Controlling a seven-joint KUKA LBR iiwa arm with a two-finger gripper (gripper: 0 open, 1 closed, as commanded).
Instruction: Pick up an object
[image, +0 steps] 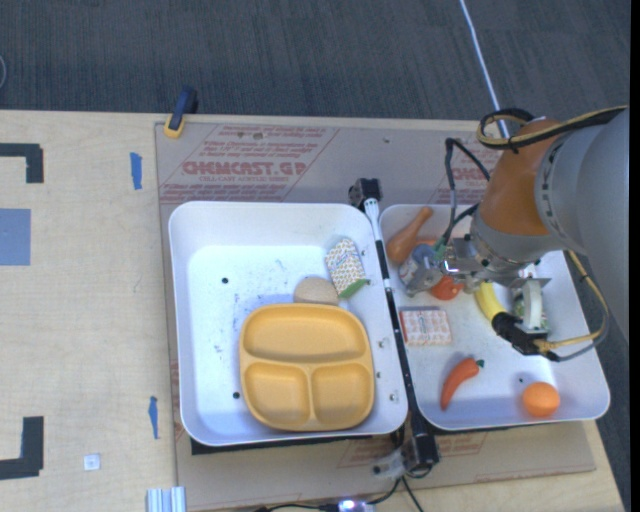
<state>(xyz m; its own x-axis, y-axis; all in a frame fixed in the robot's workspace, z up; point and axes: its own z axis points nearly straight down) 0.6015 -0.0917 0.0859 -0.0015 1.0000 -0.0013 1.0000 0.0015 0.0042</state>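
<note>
My gripper (428, 270) hangs low over the upper left part of the right bin (575, 410). A small red round object (446, 290) lies right beneath it, partly covered by the gripper body. Just up and to the left lies an orange-brown drumstick-shaped toy (408, 236). A yellow banana-like piece (487, 300) lies to the gripper's right, under the wrist. Nearer the front of that bin are a patterned flat packet (425, 326), an orange chili-shaped toy (459, 379) and an orange ball (541, 399).
The left bin (200, 300) holds a yellow divided plate (307, 362), a patterned packet (345, 265) and a beige lump (316, 291). The black divider (385, 290) runs between the bins. The arm (560, 190) and its cables cover the right bin's upper right.
</note>
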